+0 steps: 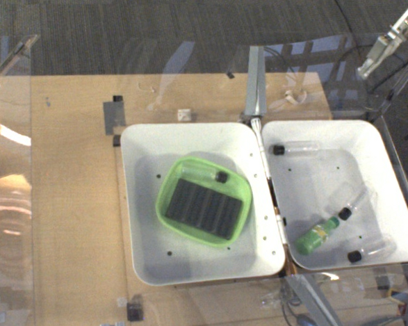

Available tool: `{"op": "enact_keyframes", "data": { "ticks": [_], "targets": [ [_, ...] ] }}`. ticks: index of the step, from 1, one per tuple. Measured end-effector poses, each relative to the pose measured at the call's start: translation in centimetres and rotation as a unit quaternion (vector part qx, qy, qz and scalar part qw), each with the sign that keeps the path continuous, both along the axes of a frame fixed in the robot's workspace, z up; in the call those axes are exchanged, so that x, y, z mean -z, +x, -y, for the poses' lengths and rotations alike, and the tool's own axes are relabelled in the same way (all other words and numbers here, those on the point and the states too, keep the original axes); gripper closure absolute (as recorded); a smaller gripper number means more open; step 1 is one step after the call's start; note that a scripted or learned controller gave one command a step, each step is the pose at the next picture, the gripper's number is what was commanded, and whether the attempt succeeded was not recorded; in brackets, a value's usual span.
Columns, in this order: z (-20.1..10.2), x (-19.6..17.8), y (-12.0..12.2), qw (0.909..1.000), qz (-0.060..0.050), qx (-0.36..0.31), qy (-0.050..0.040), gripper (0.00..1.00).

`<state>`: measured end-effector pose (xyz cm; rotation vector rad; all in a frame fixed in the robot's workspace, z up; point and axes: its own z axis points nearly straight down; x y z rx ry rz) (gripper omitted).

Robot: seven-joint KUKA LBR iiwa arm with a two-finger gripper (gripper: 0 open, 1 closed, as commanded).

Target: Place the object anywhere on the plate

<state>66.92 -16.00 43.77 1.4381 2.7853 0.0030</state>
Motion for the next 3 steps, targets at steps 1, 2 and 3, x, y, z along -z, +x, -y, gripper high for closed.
{"op": "enact_keyframes", "data": {
  "ticks": [1, 2, 3],
  "targets": [
    [4.46, 0.18, 0.02, 0.9995, 0.000, 0.031, -0.0001, 0.00],
    [4.32, 0.19, 0.07, 0.9998, -0.001, 0.021, -0.0002, 0.00],
    [4.39, 0.15, 0.04, 0.9981, 0.000, 0.062, 0.0001, 0.00]
  ]
}}
